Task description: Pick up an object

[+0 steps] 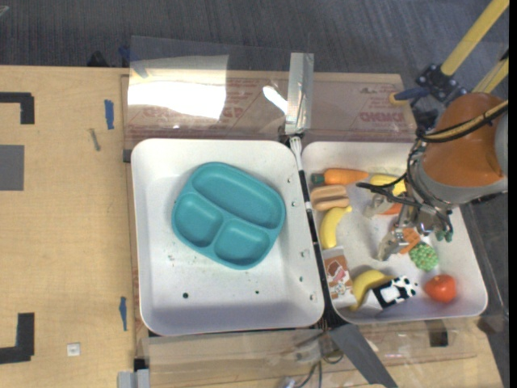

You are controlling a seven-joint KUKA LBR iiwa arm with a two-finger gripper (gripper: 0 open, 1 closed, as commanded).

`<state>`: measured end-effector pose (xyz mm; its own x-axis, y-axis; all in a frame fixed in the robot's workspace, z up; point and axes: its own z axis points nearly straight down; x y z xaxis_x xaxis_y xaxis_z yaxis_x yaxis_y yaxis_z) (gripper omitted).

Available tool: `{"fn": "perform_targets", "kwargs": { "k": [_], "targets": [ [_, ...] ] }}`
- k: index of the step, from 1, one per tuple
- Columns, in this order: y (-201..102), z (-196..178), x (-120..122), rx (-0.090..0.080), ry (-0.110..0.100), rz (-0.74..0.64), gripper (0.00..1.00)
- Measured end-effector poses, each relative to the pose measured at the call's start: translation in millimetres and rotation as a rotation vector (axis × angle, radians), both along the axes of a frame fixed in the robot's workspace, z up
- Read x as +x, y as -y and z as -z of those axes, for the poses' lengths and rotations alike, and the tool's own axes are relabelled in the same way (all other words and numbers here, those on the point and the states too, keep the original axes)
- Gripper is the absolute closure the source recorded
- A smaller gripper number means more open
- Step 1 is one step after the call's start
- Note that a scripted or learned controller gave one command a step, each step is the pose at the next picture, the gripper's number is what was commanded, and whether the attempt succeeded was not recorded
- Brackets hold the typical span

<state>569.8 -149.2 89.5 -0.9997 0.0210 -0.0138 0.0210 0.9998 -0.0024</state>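
**Pincer low over the crowded right bin**

Pincer (401, 237) is down inside the right bin (468, 297), its metal fingers hanging among the toys, and from this angle I cannot tell whether they are parted or closed, or whether anything sits between them. Crowding it: a small orange-and-white piece (414, 237) right at the fingertips, a green bumpy ball (423, 257) just beside and below, and a red tomato (441, 288) nearer the bin's front corner. A black-and-white toy (396, 291) lies along the front wall, touching a yellow banana (365, 284), with a printed card (336, 272) to the left. Further left, a second banana (332, 225) stands on end beside a hot dog (329, 196), and a carrot (346, 176) lies along the back. The left bin (161, 297) carries a teal divided plate (229, 215). Both bins sit side by side on the counter (56, 217).

The arm (462, 148) comes in from the right, orange band high, wrist pointing steeply down.
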Motion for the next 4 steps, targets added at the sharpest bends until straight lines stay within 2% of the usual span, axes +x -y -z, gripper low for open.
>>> {"fn": "perform_targets", "kwargs": {
  "k": [1, 2, 3, 4],
  "targets": [
    [-1, -14, 4, -0.002, 0.014, -0.001, 1.00],
    [-1, -13, 3, -0.001, 0.012, -0.001, 0.00],
    [7, 1, 50, 0.003, -0.004, 0.029, 0.00],
    [-10, 1, 46, 0.004, -0.003, 0.189, 0.00]
  ]
}}
